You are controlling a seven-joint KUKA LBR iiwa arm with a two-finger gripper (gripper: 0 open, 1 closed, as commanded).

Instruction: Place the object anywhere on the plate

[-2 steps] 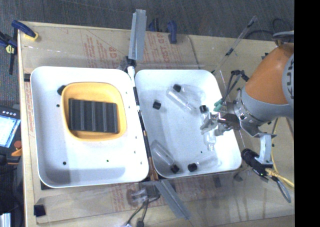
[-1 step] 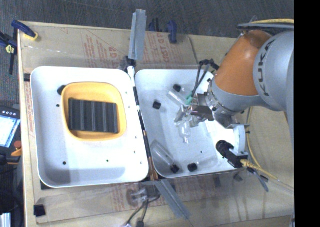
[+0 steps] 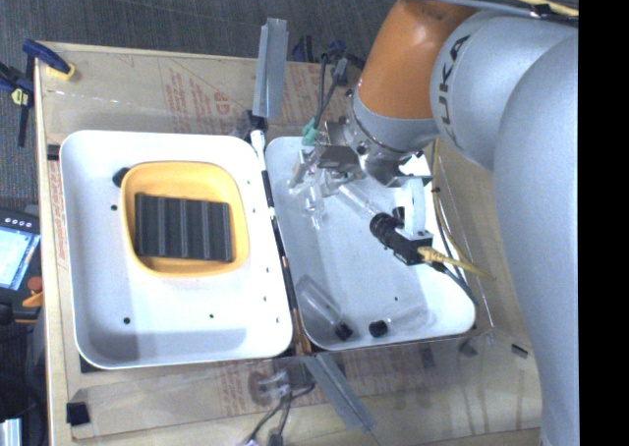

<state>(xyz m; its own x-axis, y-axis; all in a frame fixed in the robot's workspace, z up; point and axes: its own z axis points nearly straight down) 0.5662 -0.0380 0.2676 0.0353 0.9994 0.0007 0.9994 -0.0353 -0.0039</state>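
While the grey arm (image 3: 511,139) with its orange band reaches in from the right, its gripper (image 3: 313,179) hangs low over the far left corner of the right bin (image 3: 359,267). Its clear fingers (image 3: 316,200) are hard to read against the white floor, so whether they are spread or pressed together cannot be told, and nothing can be made out between them. A see-through object (image 3: 316,299), hard to identify, lies near the front left of the right bin, with two small dark pieces (image 3: 359,329) just beside it at the front wall. In the left bin (image 3: 98,326) rests a yellow plate (image 3: 185,216), squarish with rounded corners, carrying a dark ribbed centre.
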